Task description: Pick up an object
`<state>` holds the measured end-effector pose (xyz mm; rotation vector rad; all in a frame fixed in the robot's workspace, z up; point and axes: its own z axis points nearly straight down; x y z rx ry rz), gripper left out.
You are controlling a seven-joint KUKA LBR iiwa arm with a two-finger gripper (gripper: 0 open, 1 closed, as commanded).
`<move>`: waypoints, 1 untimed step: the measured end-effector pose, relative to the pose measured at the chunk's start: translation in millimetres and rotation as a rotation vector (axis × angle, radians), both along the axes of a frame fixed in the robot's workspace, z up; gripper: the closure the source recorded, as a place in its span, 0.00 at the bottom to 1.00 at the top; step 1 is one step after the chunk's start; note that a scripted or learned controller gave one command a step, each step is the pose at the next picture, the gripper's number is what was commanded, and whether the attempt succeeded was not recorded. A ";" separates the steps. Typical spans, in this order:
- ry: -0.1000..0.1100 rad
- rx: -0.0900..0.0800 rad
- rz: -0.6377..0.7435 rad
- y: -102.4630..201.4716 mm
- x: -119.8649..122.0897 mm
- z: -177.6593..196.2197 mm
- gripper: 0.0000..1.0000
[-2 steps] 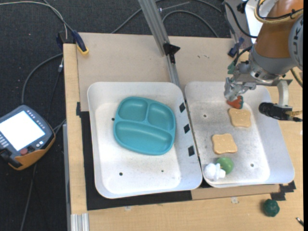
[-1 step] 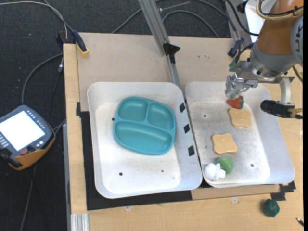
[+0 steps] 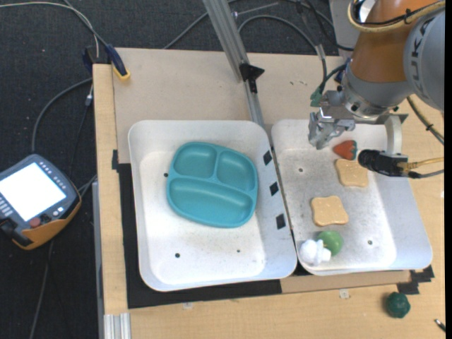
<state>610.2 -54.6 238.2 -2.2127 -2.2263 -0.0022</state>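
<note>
- A pale wooden bench (image 3: 176,69) carried everything, with a black mat (image 3: 124,232) under the bins.
- Two shallow white plastic bins lay side by side on it: the left bin (image 3: 205,267) and the right bin (image 3: 402,246), their inner rims touching.
- A small dark green round object (image 3: 397,304) sat on the bench just beside the right bin's near corner.
- A yellow-and-blue clamp (image 3: 118,65) lay at the far left corner.

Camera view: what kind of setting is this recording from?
Most likely a robotics lab bench. A wooden bench bears two white bins, loose cables trail over dark carpet, and a teach pendant lies on the floor at the left.
</note>
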 end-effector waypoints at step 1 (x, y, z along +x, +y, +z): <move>0.001 -0.001 -0.001 44.1 -8.4 -5.1 1.00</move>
